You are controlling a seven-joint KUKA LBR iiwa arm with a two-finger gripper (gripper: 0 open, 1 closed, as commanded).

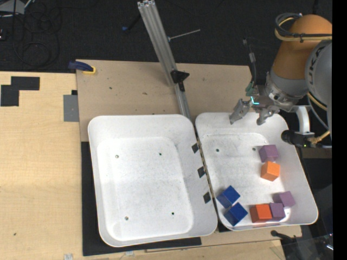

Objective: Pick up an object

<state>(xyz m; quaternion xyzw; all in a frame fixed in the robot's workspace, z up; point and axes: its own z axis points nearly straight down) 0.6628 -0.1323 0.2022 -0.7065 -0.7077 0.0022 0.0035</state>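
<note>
My gripper (250, 115) hangs over the far edge of the right bin (238, 145), its two fingers spread open with nothing between them. Several small blocks lie in this bin. A purple block (268, 153) and an orange block (270, 170) sit by the right wall, below and to the right of the gripper. Two blue blocks (229, 195) (236, 214) lie near the front left. An orange block (262, 213) with purple blocks (277, 210) (284, 199) beside it crowds the front right corner.
The left bin (108, 140) stands beside the right one, joined by black clips (200, 171). A slanted metal rail (162, 50) rises behind the bins. The wooden bench (38, 161) extends to the left.
</note>
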